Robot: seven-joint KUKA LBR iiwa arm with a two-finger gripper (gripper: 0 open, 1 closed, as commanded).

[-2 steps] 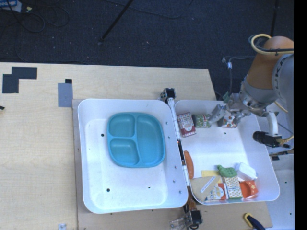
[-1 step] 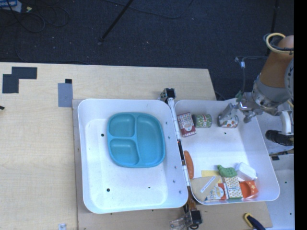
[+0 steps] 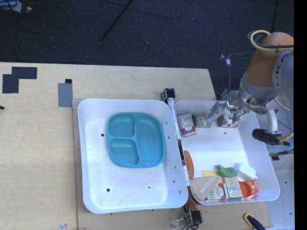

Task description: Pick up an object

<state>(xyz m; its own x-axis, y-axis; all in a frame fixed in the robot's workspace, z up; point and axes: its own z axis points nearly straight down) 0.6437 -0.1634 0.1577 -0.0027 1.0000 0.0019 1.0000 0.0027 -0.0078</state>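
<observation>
My gripper (image 3: 226, 113) hangs over the far end of the right bin (image 3: 261, 152), its fingers spread open. A small red, white and green packet (image 3: 230, 122) lies just under the fingertips, and I cannot see it being gripped. Left of it lie a green can (image 3: 202, 121) and a red-and-white carton (image 3: 186, 124). An orange carrot (image 3: 189, 164) rests along the bin's left wall. At the near end sits a pile: a green toy (image 3: 226, 170), a white block (image 3: 247, 170), small boxes (image 3: 233, 188) and an orange packet (image 3: 248, 189).
The left bin (image 3: 91, 176) holds a teal divided plate (image 3: 135, 139). A divider rail (image 3: 176, 138) runs between the two bins. The wooden bench (image 3: 33, 152) extends to the left.
</observation>
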